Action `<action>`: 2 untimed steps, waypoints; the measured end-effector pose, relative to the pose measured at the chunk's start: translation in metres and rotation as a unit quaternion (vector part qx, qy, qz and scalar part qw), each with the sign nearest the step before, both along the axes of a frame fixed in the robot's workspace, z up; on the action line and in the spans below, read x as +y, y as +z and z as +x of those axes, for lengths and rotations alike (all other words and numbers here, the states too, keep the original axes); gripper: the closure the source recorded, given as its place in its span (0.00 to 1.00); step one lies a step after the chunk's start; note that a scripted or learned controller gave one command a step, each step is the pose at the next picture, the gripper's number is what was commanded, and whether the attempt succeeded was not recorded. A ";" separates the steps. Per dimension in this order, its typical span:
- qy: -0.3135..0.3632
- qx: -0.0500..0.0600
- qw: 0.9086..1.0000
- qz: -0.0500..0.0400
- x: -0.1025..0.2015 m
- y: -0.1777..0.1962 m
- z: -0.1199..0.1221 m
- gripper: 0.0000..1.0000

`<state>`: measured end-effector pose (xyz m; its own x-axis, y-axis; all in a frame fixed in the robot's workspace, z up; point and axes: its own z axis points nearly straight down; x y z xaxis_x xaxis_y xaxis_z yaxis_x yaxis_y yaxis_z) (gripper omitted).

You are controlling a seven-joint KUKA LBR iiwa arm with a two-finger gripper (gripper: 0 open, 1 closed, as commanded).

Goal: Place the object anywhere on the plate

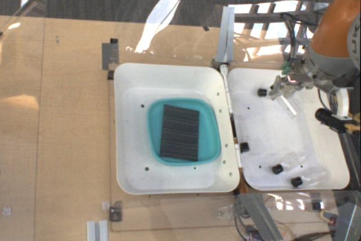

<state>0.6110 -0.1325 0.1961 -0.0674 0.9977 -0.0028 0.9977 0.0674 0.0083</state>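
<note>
Bright light is streaming in from the far side, glaring on the bench [56, 121] in patches; focus is staying fairly sharp throughout.

You see a tan wooden bench [56, 138] carrying two white bins: left bin [130, 172] at nine o'clock, right bin [248, 138] touching it at three o'clock.

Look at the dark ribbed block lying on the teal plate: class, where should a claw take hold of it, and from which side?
The dark ribbed block lies flat on the teal plate, so come from straight above. Probably close across its shorter width, on the two long edges near the middle; the flat pose leaves no other side free, and the plate's raised rim crowds its ends.
</note>
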 end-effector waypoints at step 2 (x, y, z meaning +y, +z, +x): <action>0.038 0.001 0.999 0.001 0.129 -0.010 -0.005 1.00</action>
<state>0.6060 -0.0034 0.1857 -0.1436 0.9896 -0.0002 0.9896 0.1436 0.0070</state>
